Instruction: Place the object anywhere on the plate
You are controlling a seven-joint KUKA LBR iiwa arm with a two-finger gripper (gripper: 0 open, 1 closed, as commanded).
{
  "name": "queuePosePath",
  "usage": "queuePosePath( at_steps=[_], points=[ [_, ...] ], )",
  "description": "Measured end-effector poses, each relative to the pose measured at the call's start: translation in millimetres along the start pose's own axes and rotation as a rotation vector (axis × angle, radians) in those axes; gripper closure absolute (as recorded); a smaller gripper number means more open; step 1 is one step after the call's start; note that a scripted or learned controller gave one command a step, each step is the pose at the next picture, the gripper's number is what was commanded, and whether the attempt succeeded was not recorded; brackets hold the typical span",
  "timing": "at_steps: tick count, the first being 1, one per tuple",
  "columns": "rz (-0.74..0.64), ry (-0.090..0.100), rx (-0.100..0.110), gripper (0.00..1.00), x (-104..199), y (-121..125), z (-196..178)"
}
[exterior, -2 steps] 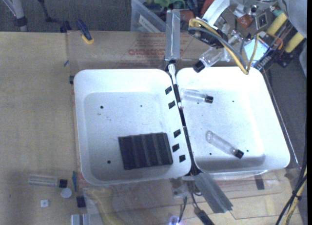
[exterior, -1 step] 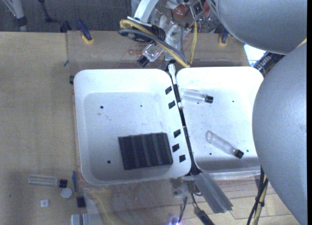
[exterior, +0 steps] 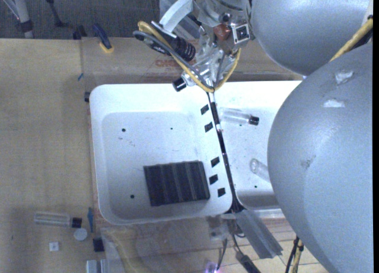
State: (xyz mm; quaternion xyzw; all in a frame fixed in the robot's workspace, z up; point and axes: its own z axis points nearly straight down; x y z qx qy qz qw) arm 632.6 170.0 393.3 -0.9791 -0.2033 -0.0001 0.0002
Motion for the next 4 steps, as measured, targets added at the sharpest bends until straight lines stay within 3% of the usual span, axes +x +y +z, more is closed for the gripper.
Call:
queuePosePath(
  at_steps=[1, 2, 3, 4],
  points=[
    [-0.635, -0.003, 0.001, 1.0, -2.6, -39.8, -40.9],
    [0.212, 0.0, -0.001, 1.0, 11.9, -5.1, 17.4],
    [-0.137, -0.007, 0.002, 1.0, 45.7, -41.5, 116.3],
    [0.212, 0.003, -0.002, 1.0, 26.9, -36.2, -41.1]
  ],
)
